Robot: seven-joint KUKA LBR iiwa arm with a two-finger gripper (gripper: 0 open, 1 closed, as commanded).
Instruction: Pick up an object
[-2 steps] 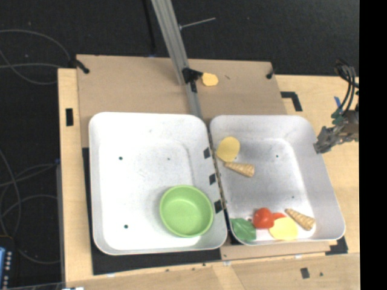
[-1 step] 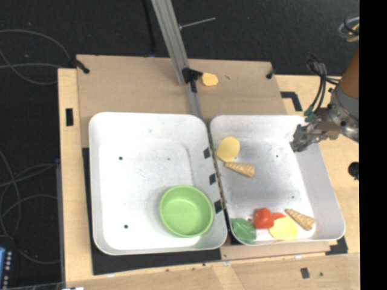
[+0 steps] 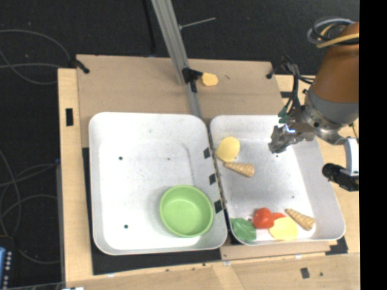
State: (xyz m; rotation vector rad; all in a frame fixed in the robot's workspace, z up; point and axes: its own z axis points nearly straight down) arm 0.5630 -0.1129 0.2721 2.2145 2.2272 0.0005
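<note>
Two-finger gripper [image 3: 279,142], finger state indeterminable, hangs over the right white bin [image 3: 320,180] near the pale yellow rounded plastic toy [image 3: 228,148]: judged light, rigid, slippery, best taken across its widest middle.

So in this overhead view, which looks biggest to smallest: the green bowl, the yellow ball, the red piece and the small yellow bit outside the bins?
1. Green bowl, clearly largest.
2. Yellow ball.
3. Red piece, close to the ball, so that order is unsure.
4. Yellow bit on the bench, smallest.
</note>
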